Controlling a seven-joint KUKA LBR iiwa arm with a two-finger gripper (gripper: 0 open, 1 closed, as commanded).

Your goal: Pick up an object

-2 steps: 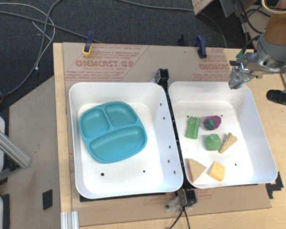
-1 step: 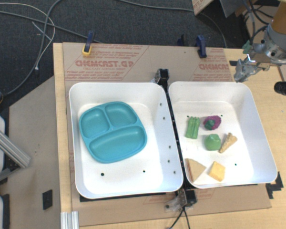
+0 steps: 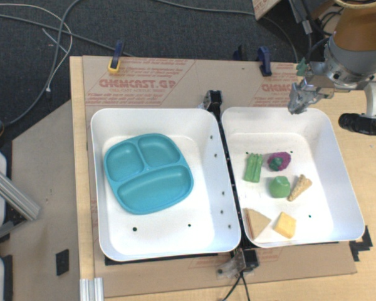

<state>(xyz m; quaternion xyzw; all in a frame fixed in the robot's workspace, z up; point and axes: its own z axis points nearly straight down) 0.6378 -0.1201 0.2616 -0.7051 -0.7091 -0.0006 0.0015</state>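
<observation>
I had the arm (image 3: 357,24) coming in from the right, orange band showing above the grey wrist. The gripper (image 3: 299,100) hung over the far rim of the right bin (image 3: 338,168), near that bin's back edge, well apart from every object in it. Its tips looked close together and pointed down, but the view was too small and dark there, so I could not tell whether the fingers were released or clenched. Nothing showed between them.

The pickable things all lay in the right bin. A green ridged piece (image 3: 253,167) sat upright-ish near the left wall. Just beside it to the right was a purple object (image 3: 278,162), and just below that a green round object (image 3: 279,187). A tan wedge (image 3: 299,187) touched or nearly touched the green round one on its right. Nearer the front lay a beige triangular slice (image 3: 257,222) and a yellow block (image 3: 286,225), close to each other.

The left bin (image 3: 106,218) held a teal divided plate (image 3: 149,172), three compartments, lying flat and tilted a bit in plan.

Both bins sat on a cardboard sheet (image 3: 144,80) with two clamps, yellow-blue (image 3: 117,55) and blue (image 3: 264,60), at its far edge.
</observation>
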